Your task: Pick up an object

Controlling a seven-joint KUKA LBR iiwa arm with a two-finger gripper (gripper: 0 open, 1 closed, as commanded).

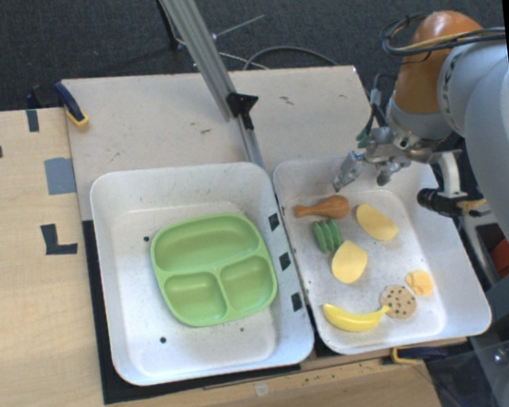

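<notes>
In the right bin (446,262): a brown drumstick (323,207) near the top, a green piece (327,235) just below it, two yellow lumps (377,222) (349,262), a banana (351,318), a speckled cookie (397,301) and a small orange bit (420,283) toward the bottom. Just above the drumstick, over the bin's upper part, the gripper (367,167), fingers spread apart, gripping nothing. In the left bin (118,288), a green divided plate (213,268).

Pincer (362,173) low, fingers apart, empty

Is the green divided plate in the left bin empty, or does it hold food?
Empty: all three compartments of the green plate show bare green, with no food inside.
</notes>
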